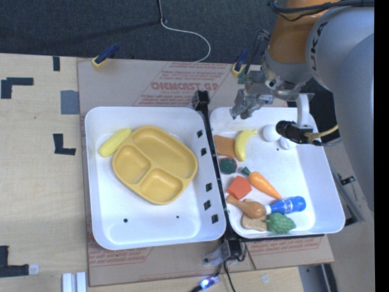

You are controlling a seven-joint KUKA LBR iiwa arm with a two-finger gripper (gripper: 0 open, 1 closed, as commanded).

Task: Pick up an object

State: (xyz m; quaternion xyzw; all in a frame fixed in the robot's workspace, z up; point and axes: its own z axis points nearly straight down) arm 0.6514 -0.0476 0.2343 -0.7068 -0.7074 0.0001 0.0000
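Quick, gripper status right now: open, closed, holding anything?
Gripper: above the right bin's far edge, near the banana; open or closed cannot be told, nothing seen held.

The gripper [244, 109] is hanging over the far edge of the right bin [316, 181], just above a toy banana [244, 143]; a carrot [265, 185] is lying nearby; a yellow divided tray [155, 163] is sitting in the left bin [109, 224].

Yellow tray [152, 163] glossy plastic; white bins [103, 163] smooth, matt; bench [36, 181] pale wood grain.
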